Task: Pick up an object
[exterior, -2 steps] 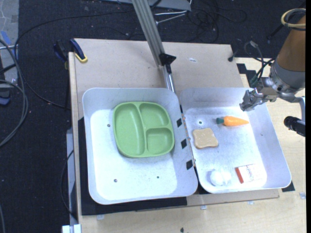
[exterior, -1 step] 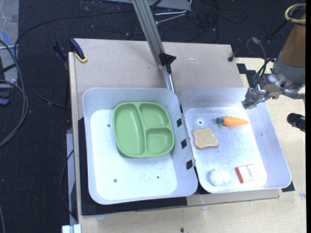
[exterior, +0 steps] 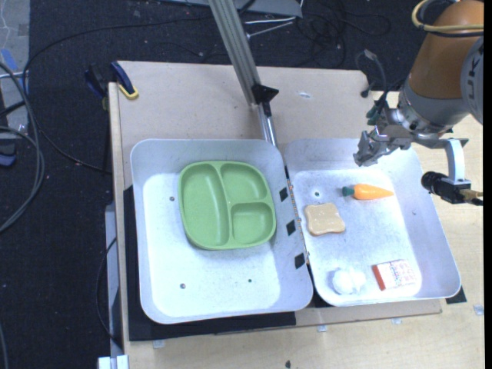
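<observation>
The carrot, the object we judge likeliest to be picked, lies on the floor of the right-hand bin, just below the pincer in the picture and apart from it. We see nothing carried at the pincer's tip, so we judge the pick not yet made: the descent, the closing and the lift all seem left to do.

Further down from the pincer and a little to its left lies a slice of toast. Well below it, near the bin's front edge, sit a white lump and a small red and white carton. Far to its left, in the other bin, rests a green divided plate.

We cannot tell how the pincer is set; its tip reads as a small dark clump against the white rim. We also cannot judge its height above the bin from this slanted view. The arm is cut off at the picture's right edge.
</observation>
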Tool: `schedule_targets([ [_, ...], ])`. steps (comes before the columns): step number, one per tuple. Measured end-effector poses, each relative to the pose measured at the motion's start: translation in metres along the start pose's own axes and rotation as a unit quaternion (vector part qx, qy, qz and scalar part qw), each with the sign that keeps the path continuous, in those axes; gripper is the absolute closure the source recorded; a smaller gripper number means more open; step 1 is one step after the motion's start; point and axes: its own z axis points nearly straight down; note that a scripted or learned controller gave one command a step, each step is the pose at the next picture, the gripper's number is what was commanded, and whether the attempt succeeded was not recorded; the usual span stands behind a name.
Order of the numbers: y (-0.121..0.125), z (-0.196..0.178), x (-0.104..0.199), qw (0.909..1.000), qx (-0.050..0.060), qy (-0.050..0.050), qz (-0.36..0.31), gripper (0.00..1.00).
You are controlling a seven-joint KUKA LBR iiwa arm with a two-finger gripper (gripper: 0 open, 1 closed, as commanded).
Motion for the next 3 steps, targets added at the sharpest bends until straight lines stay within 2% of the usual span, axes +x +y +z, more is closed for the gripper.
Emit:
schedule_targets([
  [1, 0.008, 0.011, 0.052, 1.0000, 0.001, 0.000, 0.000, 1.00],
  [2, 0.007, 0.003, 0.113, 1.0000, 0.001, 0.000, 0.000, 1.00],
  [3, 0.019, -0.001, 0.169, 1.0000, 0.000, 0.000, -0.001, 1.00],
])
